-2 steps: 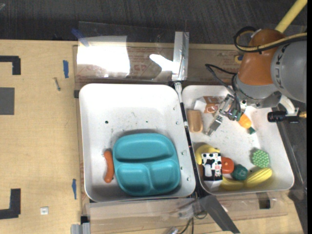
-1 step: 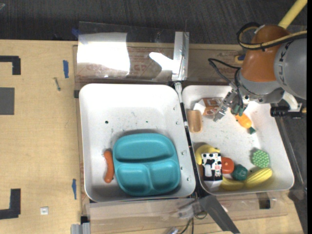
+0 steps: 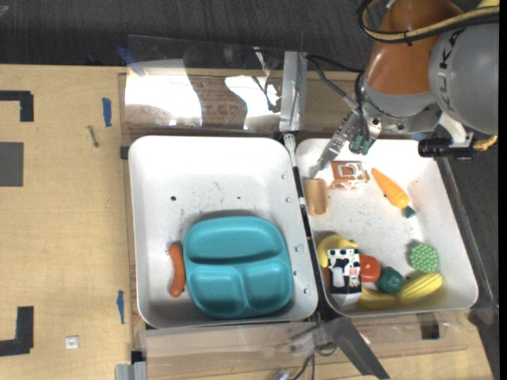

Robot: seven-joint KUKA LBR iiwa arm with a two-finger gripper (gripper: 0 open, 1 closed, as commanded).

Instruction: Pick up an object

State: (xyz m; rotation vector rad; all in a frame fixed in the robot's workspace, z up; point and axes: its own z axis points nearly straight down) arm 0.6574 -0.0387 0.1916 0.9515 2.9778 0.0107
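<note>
We see no object lifted yet: everything lies in the bins, so the whole pick remains to be done. In the right bin [image 3: 455, 212], a small orange-and-white card [image 3: 348, 175] lies near the back wall, a carrot [image 3: 390, 190] beside it, and a tan block [image 3: 317, 196] against the left wall. A cluster of toys sits at the front: a black-and-white box [image 3: 343, 268], a banana [image 3: 420, 286], a green ball [image 3: 424, 256]. The gripper [image 3: 356, 137] hangs just above the card, at the bin's back edge. We cannot tell whether its fingers are spread or pressed together; nothing visible sits between them. The left bin [image 3: 150, 165] holds a teal tray [image 3: 236, 266] and a sausage [image 3: 177, 270].
</note>
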